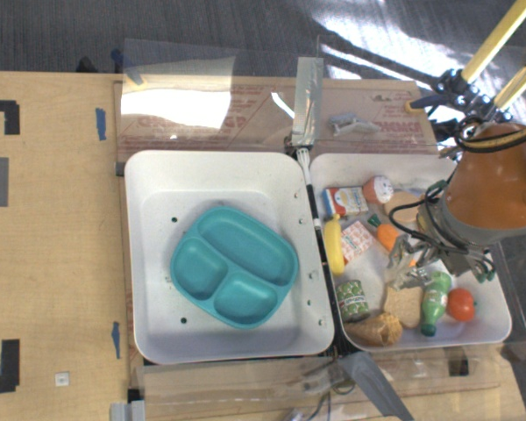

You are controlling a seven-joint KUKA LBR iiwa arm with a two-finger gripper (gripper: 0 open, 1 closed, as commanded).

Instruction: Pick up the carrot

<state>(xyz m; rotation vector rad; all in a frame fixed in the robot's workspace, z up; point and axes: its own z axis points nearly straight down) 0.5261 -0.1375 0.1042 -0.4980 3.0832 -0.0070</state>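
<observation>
Camera view puts my gripper [414, 266] low in the right bin [500, 327], hanging over the crowd of toy food, and I cannot tell from this slant how it is set, because the metal at the tip blurs into the clutter beneath it. From what I see, the carrot [387, 235] sits just left of the wrist and a little above the tip, in the middle of that bin, a small orange piece with most of its length hidden by the arm's cabling and the packets around it. My worry is the crowding: the yellow banana [333, 244] lies along the bin's left wall, a printed packet [357, 239] sits between it and the carrot, and the green bottle [433, 301] and red tomato [460, 303] lie close on the near side, so a descent that lands slightly off could close on a packet corner or the bottle instead. I judge the tip stands nearer the bottle than the carrot, which raises that risk. A shallow pinch on the carrot's rounded end could also squirt it sideways under the packets. As for its heading, I only get a short orange stub, so I cannot state its long axis with confidence; it seems to run roughly from upper left towards lower right under the arm, but which end is the thin one I can't say. Left bin [145, 235] holds the teal divided plate [235, 266], well apart from all this
</observation>
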